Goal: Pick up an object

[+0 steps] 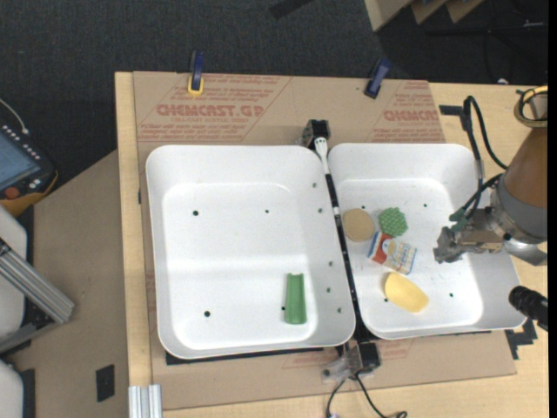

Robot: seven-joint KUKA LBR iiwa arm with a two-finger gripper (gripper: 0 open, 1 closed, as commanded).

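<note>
1. Pincer hangs over the right part of the right bin, reaching in from the right on the grey arm; at this size I cannot tell how it is set, and nothing is seen caught in it.
2. Nearest to it lies a small red and white packet, just left of the pincer and apart from it. Its long axis runs slantwise, from upper left down to lower right.
3. A yellow piece lies below the packet, near the bin's front wall, its long axis also slanting down to the right.
4. A green knobbly lump sits above the packet, and a tan round disc sits beside that, close to the dividing wall. Neither has a clear long axis.
5. These four lie loosely clustered in the middle, probably dropped there at random, which leaves any of them a fair target; the packet seems the likeliest by closeness.
6. Farther out, in the left bin, a green bar lies alone, pointing nearly straight from front to back.
7. Both bins rest on a brown board over the tabletop.
</note>
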